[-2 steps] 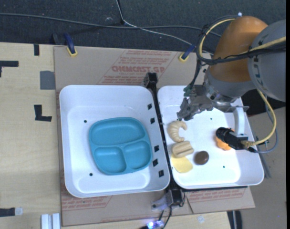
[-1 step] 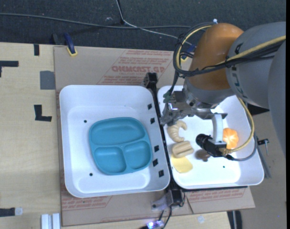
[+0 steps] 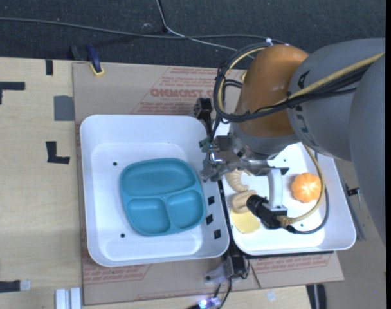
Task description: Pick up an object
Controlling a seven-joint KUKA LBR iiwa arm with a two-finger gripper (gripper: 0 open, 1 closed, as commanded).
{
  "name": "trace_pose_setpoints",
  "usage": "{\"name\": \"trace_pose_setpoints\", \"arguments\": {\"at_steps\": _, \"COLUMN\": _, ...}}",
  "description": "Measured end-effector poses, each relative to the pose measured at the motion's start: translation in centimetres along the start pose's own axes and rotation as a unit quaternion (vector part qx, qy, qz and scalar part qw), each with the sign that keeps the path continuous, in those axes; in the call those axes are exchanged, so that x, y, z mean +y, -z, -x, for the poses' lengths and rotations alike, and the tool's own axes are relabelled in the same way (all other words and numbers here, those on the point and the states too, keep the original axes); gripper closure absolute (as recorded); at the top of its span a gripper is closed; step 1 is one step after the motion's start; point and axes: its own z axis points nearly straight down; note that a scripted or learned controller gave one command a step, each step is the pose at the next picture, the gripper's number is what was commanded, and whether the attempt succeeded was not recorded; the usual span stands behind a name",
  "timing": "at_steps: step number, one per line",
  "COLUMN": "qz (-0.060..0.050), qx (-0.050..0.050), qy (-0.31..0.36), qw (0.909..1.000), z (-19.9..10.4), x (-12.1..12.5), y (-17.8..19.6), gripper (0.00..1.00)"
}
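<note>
Left bin (image 3: pixel 96 172): teal tray (image 3: pixel 161 195); right (image 3: pixel 340 230): orange (image 3: pixel 305 188).

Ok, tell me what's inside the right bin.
An orange fruit and pale yellow pieces lie in the right bin. The arm covers its upper part, so anything there is hidden.

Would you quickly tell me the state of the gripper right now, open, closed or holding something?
Gripper: cannot be told; it hangs low over the right-hand shallow white bin, by pale yellow pieces.

The scene is evenly lit from above. Soft shadows are cast inside the white bins (image 3: pixel 92 192). Mild blur is seen throughout, and the arm (image 3: pixel 324 89) is slightly unsharp.
</note>
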Motion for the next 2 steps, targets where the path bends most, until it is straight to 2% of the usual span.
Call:
{"name": "trace_pose_setpoints", "arguments": {"at_steps": 1, "qz": 0.0, "qx": 0.0, "qy": 0.0, "qw": 1.0, "z": -4.42, "x": -1.71, "y": -1.59, "gripper": 1.0}}
{"name": "trace_pose_setpoints", "arguments": {"at_steps": 2, "qz": 0.0, "qx": -0.001, "qy": -0.001, "qw": 1.0, "z": -4.15, "x": -1.65, "y": -1.53, "gripper": 0.0}}
